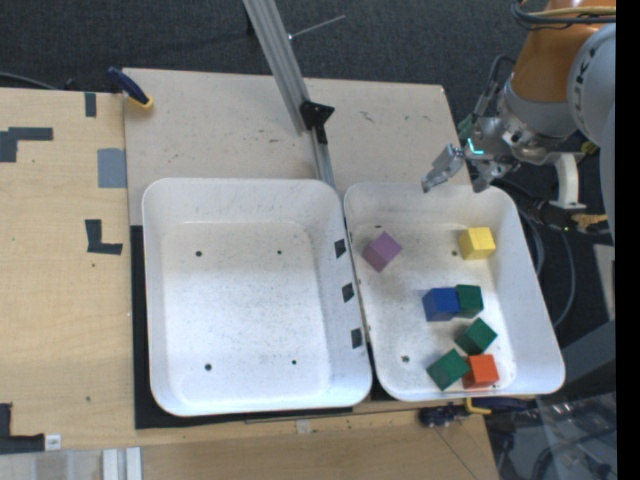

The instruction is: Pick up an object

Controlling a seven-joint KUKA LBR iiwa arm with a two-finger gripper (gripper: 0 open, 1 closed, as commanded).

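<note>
Pale wood covers the table (60,268), which carries two shallow white bins side by side on a dark mat, with dark carpet beyond the far edge. A grey metal rail (285,63) slants down from the top toward the gap between the bins. The left bin (150,203) sits beside the right bin (530,268), which holds seven small blocks: one purple block (381,250), one yellow block (477,242), one blue block (439,304), three green blocks (469,299), and one orange block (482,370). The robot's hand (455,168) hovers at the far rim of the right bin, its fingers slightly parted and holding nothing. The yellow block lies nearest, just below the hand; the others sit further toward the near edge.
</note>
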